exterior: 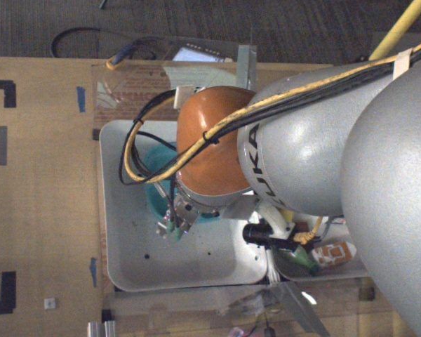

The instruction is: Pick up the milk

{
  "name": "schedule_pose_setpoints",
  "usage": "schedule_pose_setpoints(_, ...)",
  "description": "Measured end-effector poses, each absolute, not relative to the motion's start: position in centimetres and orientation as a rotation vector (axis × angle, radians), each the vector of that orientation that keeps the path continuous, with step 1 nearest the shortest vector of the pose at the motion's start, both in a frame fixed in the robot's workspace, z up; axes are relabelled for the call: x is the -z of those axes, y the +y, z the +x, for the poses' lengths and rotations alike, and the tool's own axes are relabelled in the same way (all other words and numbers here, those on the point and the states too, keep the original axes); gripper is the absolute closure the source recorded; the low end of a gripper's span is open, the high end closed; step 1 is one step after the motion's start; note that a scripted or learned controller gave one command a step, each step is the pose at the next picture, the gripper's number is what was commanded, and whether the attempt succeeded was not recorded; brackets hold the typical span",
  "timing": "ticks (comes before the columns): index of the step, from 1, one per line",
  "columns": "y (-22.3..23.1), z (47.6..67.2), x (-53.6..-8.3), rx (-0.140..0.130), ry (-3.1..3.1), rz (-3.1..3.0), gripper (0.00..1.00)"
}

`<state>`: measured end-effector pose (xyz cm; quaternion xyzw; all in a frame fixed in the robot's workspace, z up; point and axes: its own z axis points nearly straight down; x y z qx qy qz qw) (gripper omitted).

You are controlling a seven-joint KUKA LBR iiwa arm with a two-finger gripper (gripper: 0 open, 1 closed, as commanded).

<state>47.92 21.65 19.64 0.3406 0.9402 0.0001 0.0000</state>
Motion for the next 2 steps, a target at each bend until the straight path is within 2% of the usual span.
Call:
schedule_pose_setpoints(1,20.9,48.0,-19.9,-0.002,2.814,1.393,1.0)
schedule_pose_setpoints(2,21.7,47.8,-10.6,0.001,2.908,1.193,1.0)
